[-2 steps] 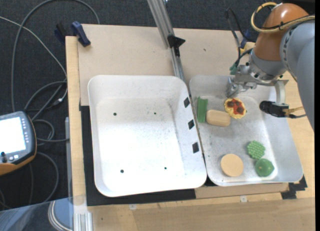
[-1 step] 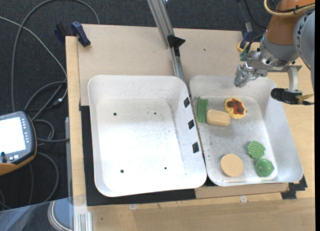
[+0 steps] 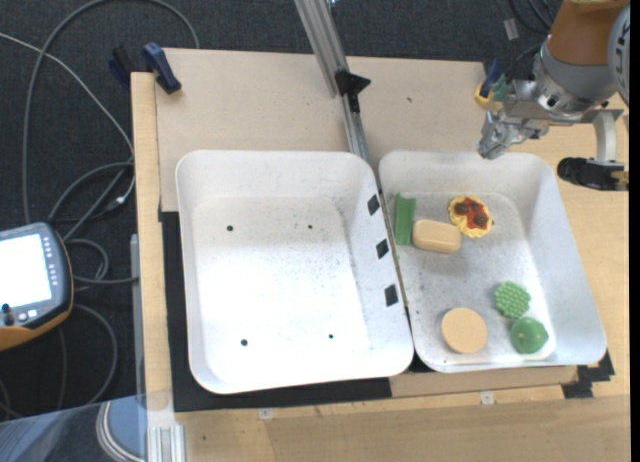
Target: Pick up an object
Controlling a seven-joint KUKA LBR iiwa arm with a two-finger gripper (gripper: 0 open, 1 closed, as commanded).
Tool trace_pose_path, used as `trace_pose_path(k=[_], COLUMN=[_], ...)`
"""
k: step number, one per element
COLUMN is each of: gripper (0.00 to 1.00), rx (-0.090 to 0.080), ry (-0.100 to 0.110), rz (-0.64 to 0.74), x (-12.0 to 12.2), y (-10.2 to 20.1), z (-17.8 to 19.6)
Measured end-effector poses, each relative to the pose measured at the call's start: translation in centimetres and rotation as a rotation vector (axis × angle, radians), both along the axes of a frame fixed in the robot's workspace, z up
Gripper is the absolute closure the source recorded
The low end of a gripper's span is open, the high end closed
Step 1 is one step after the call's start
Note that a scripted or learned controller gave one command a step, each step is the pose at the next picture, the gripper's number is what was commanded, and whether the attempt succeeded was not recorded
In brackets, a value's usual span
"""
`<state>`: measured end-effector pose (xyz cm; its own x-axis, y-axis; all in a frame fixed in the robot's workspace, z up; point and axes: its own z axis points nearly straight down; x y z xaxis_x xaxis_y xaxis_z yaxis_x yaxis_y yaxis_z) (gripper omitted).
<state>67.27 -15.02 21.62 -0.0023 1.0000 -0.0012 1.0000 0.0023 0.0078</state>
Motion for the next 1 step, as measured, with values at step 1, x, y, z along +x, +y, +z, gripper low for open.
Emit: trace_pose_path(k=[1], gripper=[1.0], rx=[0.0], ry=[0.0], rz=[0.0], x=[0.55], y=[0.34], z=[4.59])
